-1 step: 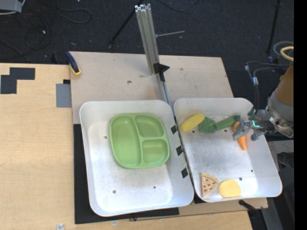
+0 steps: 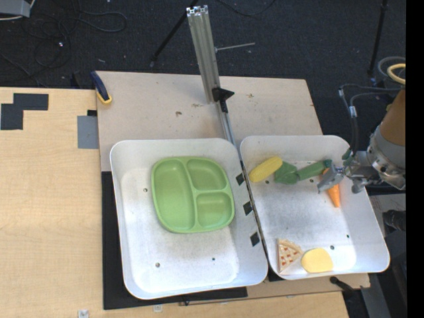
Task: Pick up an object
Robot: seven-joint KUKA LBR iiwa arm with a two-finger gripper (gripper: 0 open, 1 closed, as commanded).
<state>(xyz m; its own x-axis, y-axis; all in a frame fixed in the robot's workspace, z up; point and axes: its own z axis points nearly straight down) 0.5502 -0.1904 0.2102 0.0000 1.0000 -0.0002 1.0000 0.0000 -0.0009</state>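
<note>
Gripper (image 2: 336,177) low over right bin (image 2: 371,244), near its far right rim. Orange carrot-like piece (image 2: 334,195) right below fingers; whether they grasp it, cannot tell. Green piece (image 2: 301,172) and yellow corn (image 2: 265,169) just left. Pizza slice (image 2: 287,254) beside yellow lump (image 2: 317,261) at near edge. Green divided plate (image 2: 193,195) in left bin (image 2: 132,257).

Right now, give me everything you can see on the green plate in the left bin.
The green plate is a light green divided tray, plastic by its look, with rounded corners and a raised rim. It has three compartments: one long section on its left and two smaller ones on its right. All three look bare. It lies flat and upright, turned slightly askew, on the floor of the left bin, toward the bin's upper middle. Nothing else touches it. The gripper is far off, over the right bin.
</note>
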